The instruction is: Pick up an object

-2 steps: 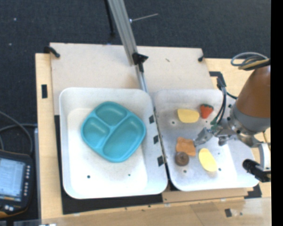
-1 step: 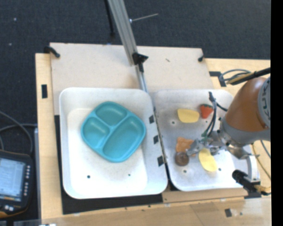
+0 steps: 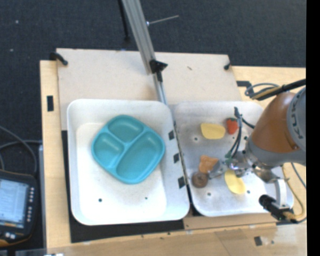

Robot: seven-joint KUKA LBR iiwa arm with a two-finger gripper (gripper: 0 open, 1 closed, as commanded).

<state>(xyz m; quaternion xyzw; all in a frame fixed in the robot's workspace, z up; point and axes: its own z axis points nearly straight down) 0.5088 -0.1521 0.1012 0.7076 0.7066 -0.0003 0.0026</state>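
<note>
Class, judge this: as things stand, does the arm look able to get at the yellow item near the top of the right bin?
Probably yes: the yellow item lies flat with bare bin floor around it, nothing on top.

We cannot tell how the gripper (image 3: 220,169) stands; it is small and blurred against the right bin (image 3: 213,207). The arm (image 3: 274,132) covers that bin's 3 o'clock side and part of the yellow piece (image 3: 234,183). At 8 o'clock, the screen device (image 3: 8,201) is cut by the edge.
</note>
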